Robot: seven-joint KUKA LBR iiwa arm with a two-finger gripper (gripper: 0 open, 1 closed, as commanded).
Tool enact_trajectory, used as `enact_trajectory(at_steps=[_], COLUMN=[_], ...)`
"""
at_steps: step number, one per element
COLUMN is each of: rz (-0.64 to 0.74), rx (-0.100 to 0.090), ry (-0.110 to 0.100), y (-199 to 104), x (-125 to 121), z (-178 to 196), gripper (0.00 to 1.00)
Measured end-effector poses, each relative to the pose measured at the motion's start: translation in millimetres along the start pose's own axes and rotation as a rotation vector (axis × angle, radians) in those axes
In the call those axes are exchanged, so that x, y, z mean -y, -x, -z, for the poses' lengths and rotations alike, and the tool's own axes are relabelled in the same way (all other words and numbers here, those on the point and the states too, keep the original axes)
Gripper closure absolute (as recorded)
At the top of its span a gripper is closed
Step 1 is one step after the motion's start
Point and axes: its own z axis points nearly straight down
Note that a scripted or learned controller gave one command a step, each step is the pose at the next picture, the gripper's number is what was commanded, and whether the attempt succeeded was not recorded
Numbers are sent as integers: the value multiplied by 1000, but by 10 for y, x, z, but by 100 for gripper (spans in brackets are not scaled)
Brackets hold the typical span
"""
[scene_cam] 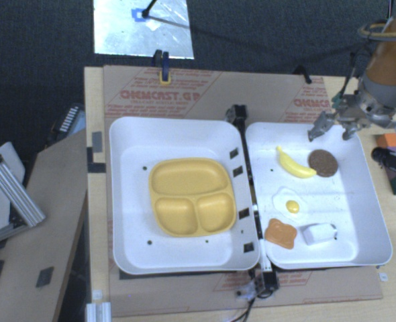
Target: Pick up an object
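The right bin (362,247) holds a yellow banana (294,164), a brown round patty (323,163), a fried egg (290,204), an orange piece of toast (280,233) and a small white block (318,233). My gripper (332,130) hangs above the bin's far edge, just beyond the patty and banana. Its two fingers are spread apart, with nothing between them.
The left bin (127,180) holds a yellow divided plate (188,196). Black clips run along the seam between the bins (243,180). Cardboard lies under both bins, and small objects sit at the bench's right edge (391,159).
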Motion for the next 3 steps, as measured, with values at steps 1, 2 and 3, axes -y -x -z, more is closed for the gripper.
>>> enact_trajectory(at_steps=[1,2,3], rz=[3,5,6], rx=[3,2,2], ry=[13,10,10], y=[-4,-84,-186], x=[-30,-46,-67], z=[88,-359,-850], gripper=[0,0,0])
